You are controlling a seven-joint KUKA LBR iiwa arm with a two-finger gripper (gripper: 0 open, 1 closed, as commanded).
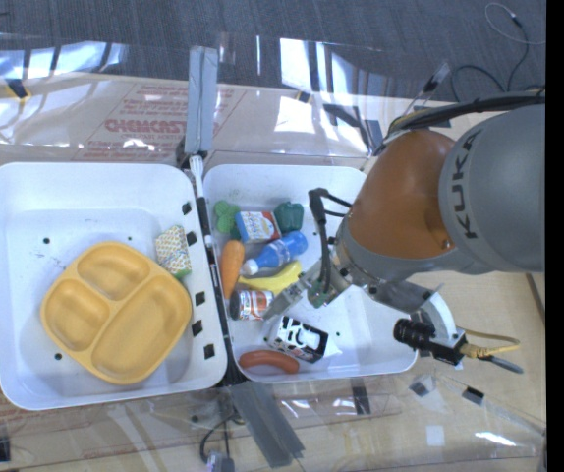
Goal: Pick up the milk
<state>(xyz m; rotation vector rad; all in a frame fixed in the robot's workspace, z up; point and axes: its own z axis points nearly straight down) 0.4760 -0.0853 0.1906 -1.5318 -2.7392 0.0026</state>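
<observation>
Gripper (313, 293) poised just above milk (298, 338) in right bin (380, 360); finger spread impossible to tell. Cardboard (115, 116) beyond, grey carpet (164, 3) behind.

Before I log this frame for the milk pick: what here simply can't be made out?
- Gripper: finger state unclear in the camera view; small, under the wrist.
- Milk carton: black-and-white, below the gripper; contact not discernible.
- Right bin: its right part is covered by the arm.
- Can: label too small to read.

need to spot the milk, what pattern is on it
Black and white cow patches on the milk, clear in the camera view.
</observation>
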